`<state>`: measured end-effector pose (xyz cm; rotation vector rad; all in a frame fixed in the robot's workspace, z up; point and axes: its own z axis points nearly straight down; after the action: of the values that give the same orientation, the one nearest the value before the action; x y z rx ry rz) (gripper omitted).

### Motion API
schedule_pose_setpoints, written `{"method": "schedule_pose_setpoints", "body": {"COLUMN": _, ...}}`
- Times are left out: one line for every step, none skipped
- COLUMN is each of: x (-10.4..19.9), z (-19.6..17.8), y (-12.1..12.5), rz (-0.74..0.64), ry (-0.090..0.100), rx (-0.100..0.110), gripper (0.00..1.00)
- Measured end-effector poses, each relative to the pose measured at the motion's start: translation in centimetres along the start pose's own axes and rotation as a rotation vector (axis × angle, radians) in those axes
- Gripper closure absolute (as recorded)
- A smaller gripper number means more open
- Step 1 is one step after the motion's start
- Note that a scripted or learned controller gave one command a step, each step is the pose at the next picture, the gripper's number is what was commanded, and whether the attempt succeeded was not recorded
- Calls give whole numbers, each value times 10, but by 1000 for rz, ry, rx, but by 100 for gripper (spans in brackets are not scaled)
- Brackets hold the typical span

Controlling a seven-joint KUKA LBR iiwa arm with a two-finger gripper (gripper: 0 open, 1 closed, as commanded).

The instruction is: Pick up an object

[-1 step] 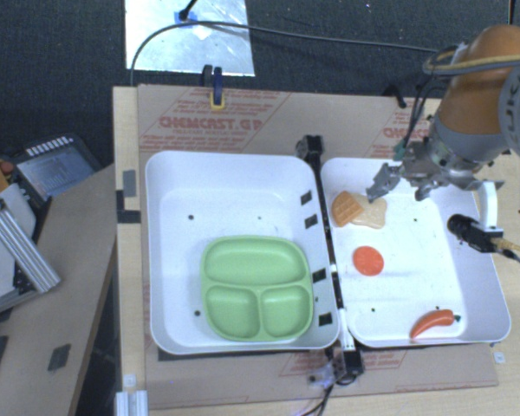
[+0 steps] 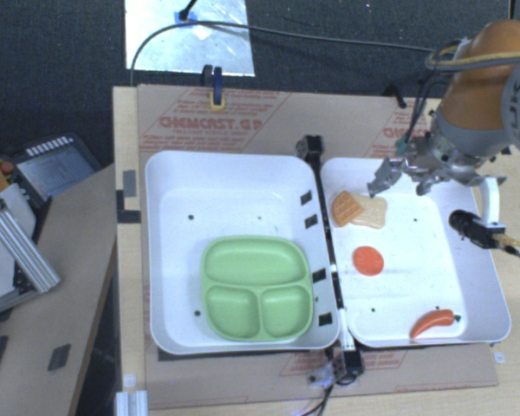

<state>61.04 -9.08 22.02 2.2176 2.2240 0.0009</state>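
end effector (image 2: 385, 183) poised above bread slice (image 2: 359, 210) in right bin (image 2: 481, 276), likely lining up a grab | finger spread: can't tell | tomato slice (image 2: 368, 261), chili (image 2: 432, 322) lie apart

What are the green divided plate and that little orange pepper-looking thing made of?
The green divided plate looks like moulded plastic: one even pale green, rounded compartment walls, a soft sheen. The orange pepper-looking thing is probably toy food in plastic or rubber: smooth, uniformly bright orange-red, with a dark stem end. It is too small to tell which.
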Motion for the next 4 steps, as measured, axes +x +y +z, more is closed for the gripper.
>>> {"method": "schedule_pose_setpoints", "body": {"x": -4, "z": 61, "y": -5, "rz": 2, "ry": 1, "rx": 5, "gripper": 0}}
{"method": "schedule_pose_setpoints", "body": {"x": -4, "z": 102, "y": -6, "rz": 2, "ry": 1, "rx": 4, "gripper": 0}}
{"method": "schedule_pose_setpoints", "body": {"x": -4, "z": 137, "y": -6, "rz": 1, "ry": 1, "rx": 3, "gripper": 0}}
{"method": "schedule_pose_setpoints", "body": {"x": -4, "z": 124, "y": -5, "rz": 1, "ry": -1, "rx": -2, "gripper": 100}}
